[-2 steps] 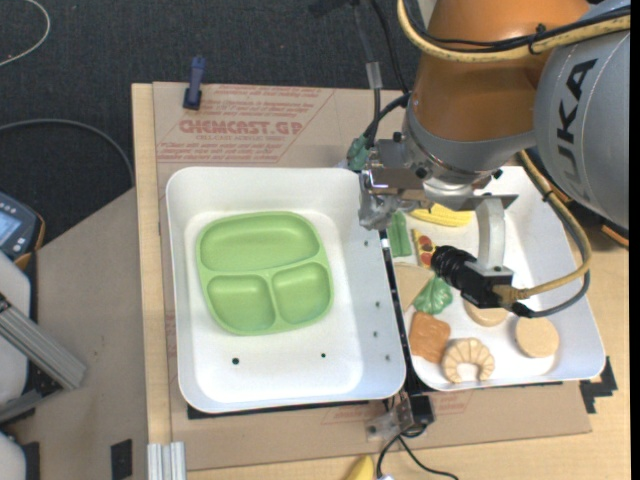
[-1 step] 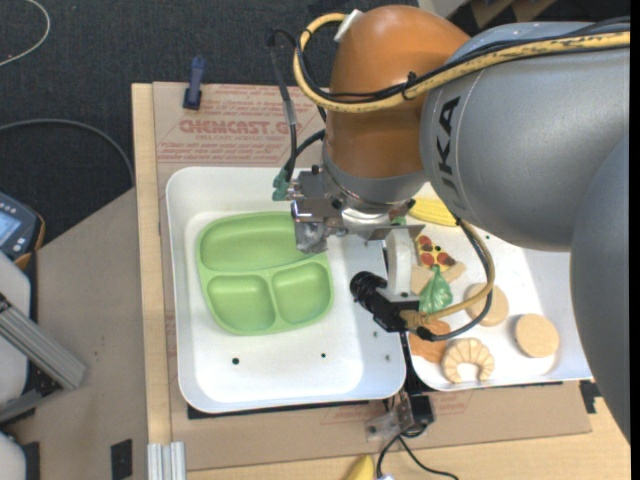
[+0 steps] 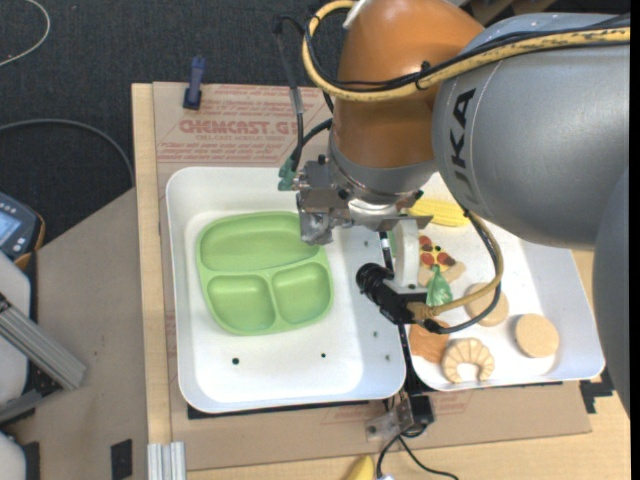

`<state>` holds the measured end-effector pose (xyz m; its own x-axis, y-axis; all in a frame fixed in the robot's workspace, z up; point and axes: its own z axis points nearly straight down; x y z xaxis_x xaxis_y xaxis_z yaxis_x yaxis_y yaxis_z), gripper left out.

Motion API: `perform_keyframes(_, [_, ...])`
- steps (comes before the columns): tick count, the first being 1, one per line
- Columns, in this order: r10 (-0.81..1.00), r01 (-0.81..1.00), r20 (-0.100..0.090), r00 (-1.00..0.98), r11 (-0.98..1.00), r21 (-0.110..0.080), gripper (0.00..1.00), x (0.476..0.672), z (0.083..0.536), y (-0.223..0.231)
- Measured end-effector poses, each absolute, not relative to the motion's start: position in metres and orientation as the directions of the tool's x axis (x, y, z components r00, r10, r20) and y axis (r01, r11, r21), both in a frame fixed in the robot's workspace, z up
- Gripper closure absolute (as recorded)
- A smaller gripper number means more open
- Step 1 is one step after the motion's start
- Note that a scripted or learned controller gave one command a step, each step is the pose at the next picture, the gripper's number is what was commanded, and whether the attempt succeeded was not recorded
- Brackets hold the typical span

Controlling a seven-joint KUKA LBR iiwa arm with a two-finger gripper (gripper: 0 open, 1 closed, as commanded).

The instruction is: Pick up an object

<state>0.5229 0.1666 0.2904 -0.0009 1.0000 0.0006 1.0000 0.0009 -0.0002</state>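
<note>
My gripper [image 3: 316,220] hangs low over the left bin [image 3: 182,298], right at the upper right rim of a green divided plate [image 3: 262,273] that lies flat in that bin. The orange band and grey wrist hide most of the gripper from above. Toy food lies in the right bin [image 3: 572,280]: a yellow corn piece [image 3: 441,211], a pizza slice [image 3: 438,258], a small green piece [image 3: 438,290], a croissant [image 3: 468,360] and a round tan cookie [image 3: 535,335]. Nothing is seen held in the gripper.
A black cable end [image 3: 384,294] hangs over the wall between the two bins. The bins rest on a brown board [image 3: 240,118] with a blue clip [image 3: 194,82] at its far left corner. The big grey arm covers the right bin's far side.
</note>
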Motion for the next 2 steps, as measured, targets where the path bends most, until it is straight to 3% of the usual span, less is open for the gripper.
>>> perform_keyframes(1, [1.0,1.0,0.006,-0.006,0.006,0.008,1.0,0.478,0.375,0.198])
perform_keyframes(2, [1.0,1.0,0.007,-0.002,0.002,0.017,1.0,0.518,0.543,0.211])
